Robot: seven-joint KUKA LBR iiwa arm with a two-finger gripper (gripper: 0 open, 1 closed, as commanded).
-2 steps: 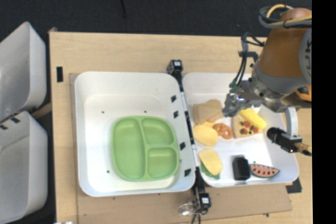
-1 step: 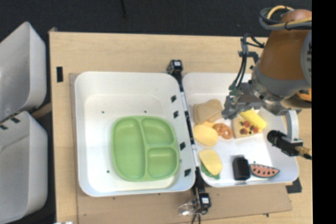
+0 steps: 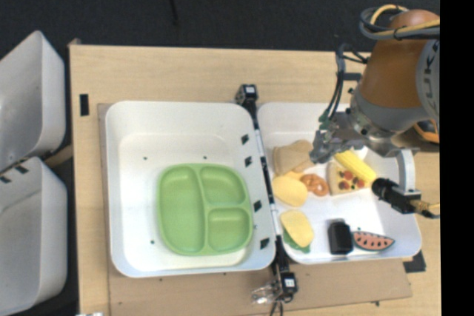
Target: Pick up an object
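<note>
Bench (image 3: 185, 74) w/ two white bins. Left bin (image 3: 133, 129) has a green divided plate (image 3: 204, 209). Arm (image 3: 396, 74) reaches over the right bin (image 3: 292, 115); gripper (image 3: 324, 146) sits low at the toy food pile, can't tell its state. Near it: bread (image 3: 292, 156), corn (image 3: 354, 166), pizza slice (image 3: 344, 179), lemon (image 3: 290, 190). Further front: sandwich (image 3: 298, 229), watermelon slice (image 3: 372, 240), black block (image 3: 340, 237).

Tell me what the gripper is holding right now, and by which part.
That cannot be told. The gripper sits low in the right bin, over the tan bread piece beside the corn cob, and nothing shows between its tips.
</note>
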